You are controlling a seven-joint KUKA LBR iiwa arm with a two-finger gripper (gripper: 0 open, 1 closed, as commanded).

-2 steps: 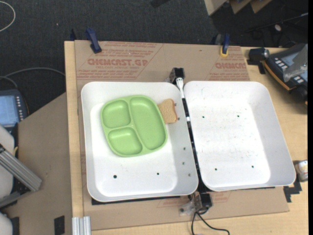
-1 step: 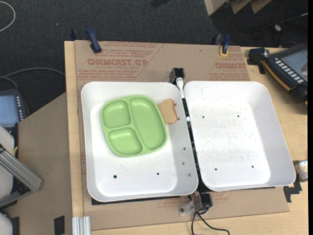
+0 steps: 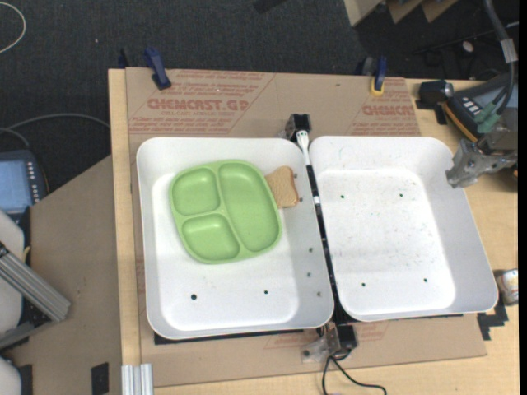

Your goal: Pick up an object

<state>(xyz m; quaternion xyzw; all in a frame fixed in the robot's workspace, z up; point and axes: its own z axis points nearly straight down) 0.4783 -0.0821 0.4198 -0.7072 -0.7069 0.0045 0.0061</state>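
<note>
Camera view, right edge: grey metal pincer [image 3: 471, 164] poised at the outer rim of the right shallow white plastic bin [image 3: 451, 220]; apart or together, impossible to tell. To pick well: cross to the left shallow white plastic bin [image 3: 156, 245], descend squarely over the small flat tan biscuit-like slab [image 3: 283, 187], straddle its narrower width, go low. Thin, pale brown, rounded corners; lying against the right rim of the light-green three-compartment plastic plate [image 3: 224, 211].

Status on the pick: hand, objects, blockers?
Hand at right bin's far right edge, nothing seen in it. Green divided plate and tan sponge-like piece in left bin, untouched. No visible obstruction.
</note>
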